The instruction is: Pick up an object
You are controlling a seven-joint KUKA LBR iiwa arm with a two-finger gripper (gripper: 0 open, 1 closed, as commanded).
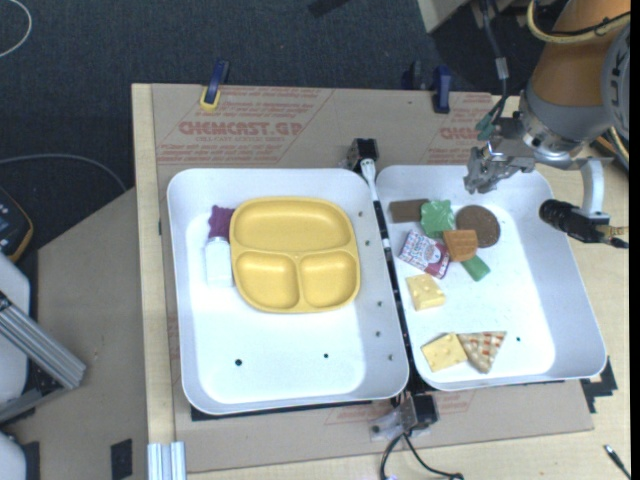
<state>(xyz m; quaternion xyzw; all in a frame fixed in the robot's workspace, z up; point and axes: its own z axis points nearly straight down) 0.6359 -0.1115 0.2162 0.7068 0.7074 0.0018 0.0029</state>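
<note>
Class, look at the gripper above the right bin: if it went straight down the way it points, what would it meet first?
Probably bare floor of the right bin, near its back wall. The gripper hangs just behind the brown round piece, which it might clip; depth is unclear.

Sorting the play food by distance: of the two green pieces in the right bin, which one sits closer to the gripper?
The larger light green piece at the pile's top, beside the brown disc; the darker green block lies farther from the gripper.

A robotics lab. Two white bins (200, 298) sit on a protective-paper-covered board (300, 128) clamped at its far edge with clips (212, 88). Beyond the board lies dark carpet, loose cables (20, 28) left of it, aluminium framing (35, 343) nearer left.
</note>
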